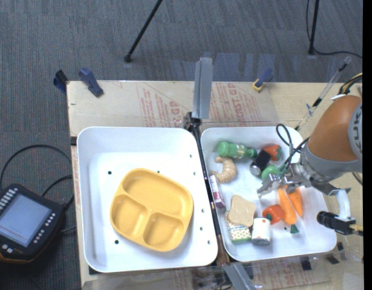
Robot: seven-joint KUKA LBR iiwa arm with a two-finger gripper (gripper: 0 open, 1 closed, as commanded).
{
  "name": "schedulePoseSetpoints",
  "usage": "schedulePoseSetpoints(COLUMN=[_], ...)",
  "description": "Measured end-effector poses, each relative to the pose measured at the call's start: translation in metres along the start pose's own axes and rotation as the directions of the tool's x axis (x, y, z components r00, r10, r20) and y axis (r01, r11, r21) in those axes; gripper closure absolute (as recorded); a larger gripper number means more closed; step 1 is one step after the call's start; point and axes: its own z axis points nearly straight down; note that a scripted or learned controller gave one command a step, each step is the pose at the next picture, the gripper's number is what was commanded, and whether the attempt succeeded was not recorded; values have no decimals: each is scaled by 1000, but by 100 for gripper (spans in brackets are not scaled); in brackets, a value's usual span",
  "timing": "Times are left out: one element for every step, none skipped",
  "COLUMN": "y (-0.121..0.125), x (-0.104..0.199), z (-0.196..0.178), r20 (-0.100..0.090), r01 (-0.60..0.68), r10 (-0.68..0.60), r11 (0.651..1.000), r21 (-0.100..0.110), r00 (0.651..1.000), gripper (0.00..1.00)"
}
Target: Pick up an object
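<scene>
Here, gripper [281,185] low in right bin [322,240], finger state unclear. Carrot [287,205] touching at gripper's 6 o'clock; green piece [271,173] at 11. Bread slice [241,210] at 8 o'clock, croissant [225,168] and green bottle [235,150] toward 10. Yellow divided plate [152,209] in left bin [95,144], 9 o'clock, well apart.

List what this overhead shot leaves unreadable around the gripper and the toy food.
- gripper: finger state, blurred and small in the camera view.
- carrot: its upper end, hidden under the gripper.
- green bottle: label too small to read.
- arm: upper part cut off by the right edge.
</scene>
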Motion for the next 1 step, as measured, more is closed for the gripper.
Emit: schedulePoseSetpoints(y=[-3], x=[-3], z=[-4], r20=[-1], r01=[-9], r10=[9], r11=[1000], r21=[9], r00=[1000], gripper=[100])
